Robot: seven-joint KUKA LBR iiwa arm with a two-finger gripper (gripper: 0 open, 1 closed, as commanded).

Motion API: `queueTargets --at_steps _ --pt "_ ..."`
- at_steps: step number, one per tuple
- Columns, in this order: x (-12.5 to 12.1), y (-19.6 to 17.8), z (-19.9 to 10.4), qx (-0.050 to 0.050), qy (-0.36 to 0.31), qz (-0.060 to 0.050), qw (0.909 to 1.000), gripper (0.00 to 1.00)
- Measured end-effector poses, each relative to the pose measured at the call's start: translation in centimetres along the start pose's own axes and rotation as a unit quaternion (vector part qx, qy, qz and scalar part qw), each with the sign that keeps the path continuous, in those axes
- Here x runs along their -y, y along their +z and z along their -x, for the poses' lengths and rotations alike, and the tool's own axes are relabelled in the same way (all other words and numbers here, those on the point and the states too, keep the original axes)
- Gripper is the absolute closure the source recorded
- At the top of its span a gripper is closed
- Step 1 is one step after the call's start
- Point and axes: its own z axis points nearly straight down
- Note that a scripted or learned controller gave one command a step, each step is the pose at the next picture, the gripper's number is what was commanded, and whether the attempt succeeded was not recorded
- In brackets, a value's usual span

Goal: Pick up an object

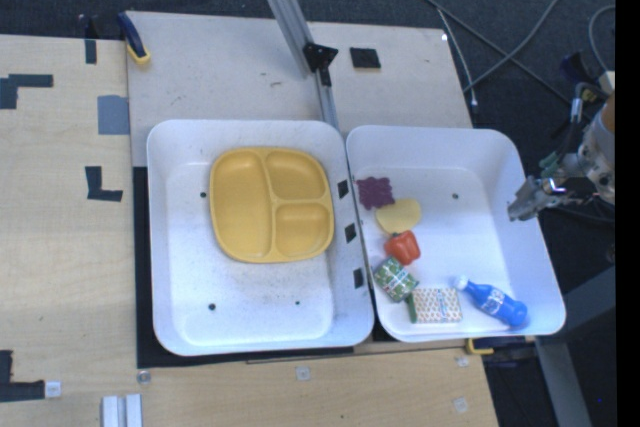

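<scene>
The right bin (480,155) holds several small objects: a purple piece (375,191), a yellow piece (399,214), a red piece (403,247), a green patterned item (395,280), a pale speckled packet (437,304) and a blue bottle (495,303) lying on its side. My gripper (527,201) hangs at the right bin's right rim, well to the right of the objects and above the blue bottle in the picture. Nothing shows between its fingers.
The left bin (180,245) carries a yellow divided plate (271,204). A metal pole (285,0) slants down to the gap between the bins. Cables lie on the dark floor at the back right. The arm's body sits at the right edge.
</scene>
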Motion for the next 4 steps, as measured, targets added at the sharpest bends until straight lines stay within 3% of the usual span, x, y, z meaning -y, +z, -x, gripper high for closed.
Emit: queueTargets --at_steps 4 --pt "-2.9 2.1 -22.6 -0.001 -0.003 -0.003 1.0000 1.00"
